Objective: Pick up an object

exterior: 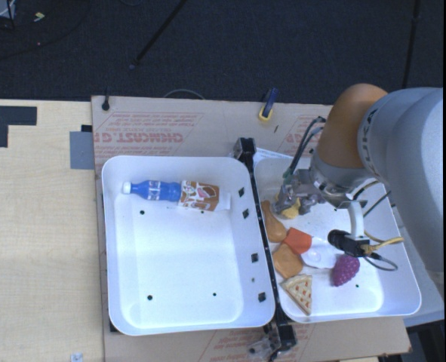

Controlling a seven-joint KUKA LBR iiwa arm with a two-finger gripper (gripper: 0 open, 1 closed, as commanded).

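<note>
My gripper [289, 204] hangs low over the upper left part of the right bin [392, 300], above a yellow piece [290, 213] and next to a tan bread-like item [274, 226]. Below it lie an orange block [298, 240], a brown roll [287, 262], a waffle-patterned wedge [299, 292], a white piece [320, 258] and a purple grape bunch [345, 270]. In the left bin [177, 292] a blue bottle with a brown label [174, 193] lies on its side near the far wall.
A black-and-yellow cable fitting [352, 243] sits over the right bin beside the grapes. The black divider clips [254, 225] run between the two bins. A blue-and-yellow clamp [268, 104] holds the cardboard at the back edge.
</note>
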